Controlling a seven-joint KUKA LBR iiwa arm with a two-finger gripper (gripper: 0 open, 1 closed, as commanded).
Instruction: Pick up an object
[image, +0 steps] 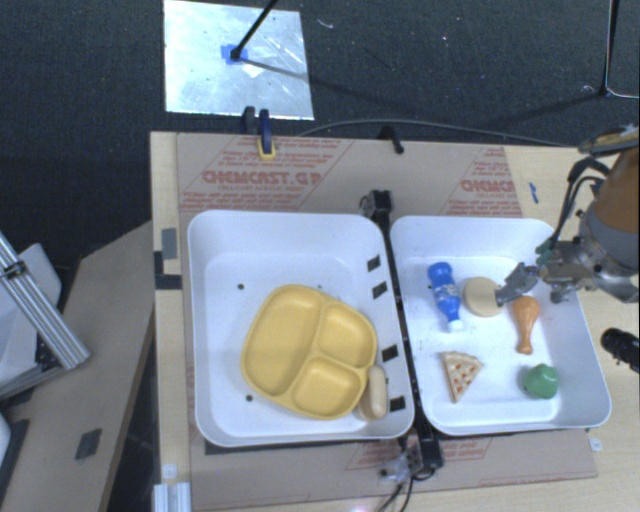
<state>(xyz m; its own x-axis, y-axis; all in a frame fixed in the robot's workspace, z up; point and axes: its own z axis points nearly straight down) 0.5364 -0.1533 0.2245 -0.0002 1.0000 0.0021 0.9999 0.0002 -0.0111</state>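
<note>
Reaching seems to be the step in hand, as I judge it: the grey two-finger gripper (532, 283) hangs over the right-hand shallow white bin (575, 400), near that bin's far right side, with one finger pointing down-left toward the round beige bun-like toy (482, 297) and the other sitting above the tan plastic drumstick (526, 321). Its fingers look spread apart with nothing between them, so from where I stand it has hold of nothing

Any of the toys in that bin would serve as the object to pick. The bun sits about mid-bin, just beside the blue plastic bottle with a white cap (443, 292) on its left. The drumstick lies just right of the bun, running toward the bin's near edge. A triangular pizza-slice toy (460, 374) rests toward the near edge, and a green round toy (541, 381) sits in the near right corner

Over in the left-hand white bin (215, 300) lie a yellow compartment tray (305, 345) and, touching the tray's near right corner, a small pale oval piece (375, 391)

Next, I'd guess, it must centre over either the bun or the drumstick, since it straddles both, then drop and close
</note>
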